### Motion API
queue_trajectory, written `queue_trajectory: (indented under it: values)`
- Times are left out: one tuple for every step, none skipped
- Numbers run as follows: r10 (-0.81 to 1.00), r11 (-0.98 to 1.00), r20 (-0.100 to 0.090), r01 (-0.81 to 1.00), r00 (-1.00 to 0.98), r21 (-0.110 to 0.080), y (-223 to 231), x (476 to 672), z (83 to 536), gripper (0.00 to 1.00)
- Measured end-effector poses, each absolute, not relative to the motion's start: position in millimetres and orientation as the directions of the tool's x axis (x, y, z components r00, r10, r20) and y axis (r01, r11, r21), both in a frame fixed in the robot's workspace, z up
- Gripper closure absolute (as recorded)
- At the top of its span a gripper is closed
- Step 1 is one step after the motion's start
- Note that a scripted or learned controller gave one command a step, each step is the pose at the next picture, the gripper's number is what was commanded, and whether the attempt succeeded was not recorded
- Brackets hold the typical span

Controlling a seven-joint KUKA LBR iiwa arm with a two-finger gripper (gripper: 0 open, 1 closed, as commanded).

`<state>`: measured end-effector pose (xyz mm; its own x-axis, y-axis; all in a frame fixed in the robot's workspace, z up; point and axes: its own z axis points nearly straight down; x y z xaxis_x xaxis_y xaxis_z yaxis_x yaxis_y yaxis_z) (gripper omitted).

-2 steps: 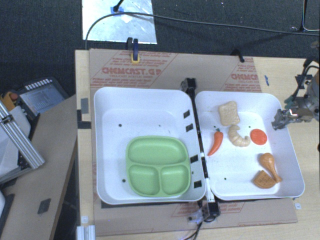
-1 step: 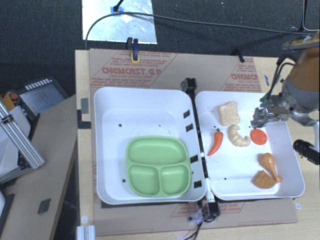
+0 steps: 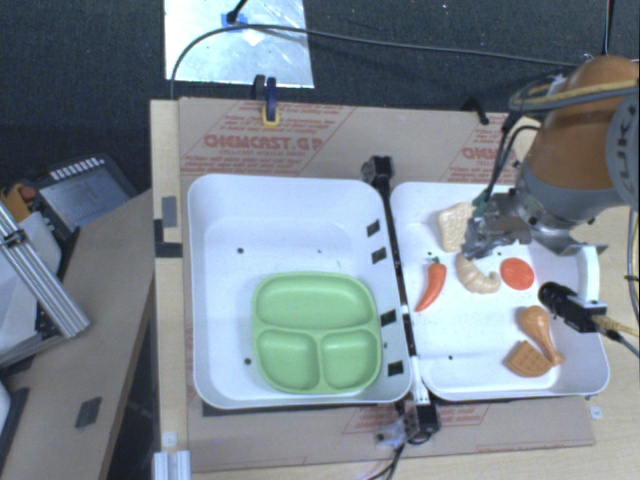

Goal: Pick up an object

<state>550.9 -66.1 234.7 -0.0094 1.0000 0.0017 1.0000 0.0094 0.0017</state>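
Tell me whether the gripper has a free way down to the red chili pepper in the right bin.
Probably yes. The chili pepper lies alone near the bin's left wall, nothing on top of it. The gripper hangs just to its right, above the pale curled piece.

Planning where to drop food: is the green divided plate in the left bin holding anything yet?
Empty. All three compartments of the green plate show bare green; the food pieces, like the red pepper, lie in the right bin.

divided plate (image 3: 317, 332): pale green
bins (image 3: 290, 208): white
chili pepper (image 3: 432, 285): red-orange, green stem
round slice (image 3: 517, 273): red
drumstick (image 3: 538, 330): golden brown
shrimp (image 3: 478, 277): cream
arm (image 3: 585, 138): grey, orange band
counter (image 3: 330, 138): tan, red print
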Motion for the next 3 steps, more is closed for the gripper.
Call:
queue_trajectory:
  values:
    - [1.0,0.01,0.002,1.0,-0.01,0.001,-8,559.0,225,1.0]
    - [1.0,0.01,0.002,1.0,-0.01,0.001,49,552.1,231,1.0]
    - [1.0,0.01,0.001,1.0,-0.01,0.001,101,555.5,218,1.0]
